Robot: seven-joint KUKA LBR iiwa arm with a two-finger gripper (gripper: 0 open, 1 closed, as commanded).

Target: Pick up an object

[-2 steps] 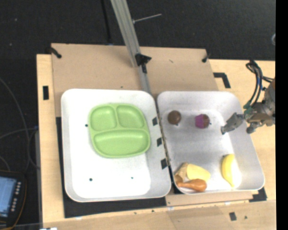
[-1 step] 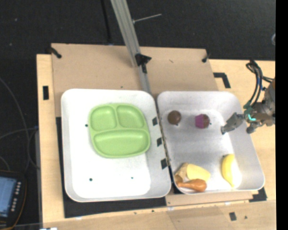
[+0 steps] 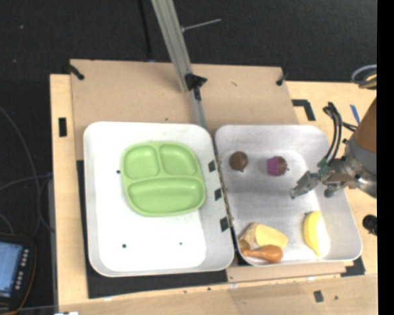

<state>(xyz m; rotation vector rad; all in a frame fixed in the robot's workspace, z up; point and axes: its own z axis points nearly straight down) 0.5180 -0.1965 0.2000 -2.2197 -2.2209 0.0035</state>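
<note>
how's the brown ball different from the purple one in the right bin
Colour: the brown ball is dull brown, the purple ball is magenta. Place: the brown ball lies nearer the divider between the bins, the purple ball nearer the hand. The purple ball seems to have a small dark top; the brown ball looks plain. Both are small, round, alike in size, side by side in the right bin.

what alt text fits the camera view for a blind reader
The arm's end effector hovers over the right bin, which holds a brown ball, a purple object, a banana and a carrot. The left bin holds a green divided plate.
</note>
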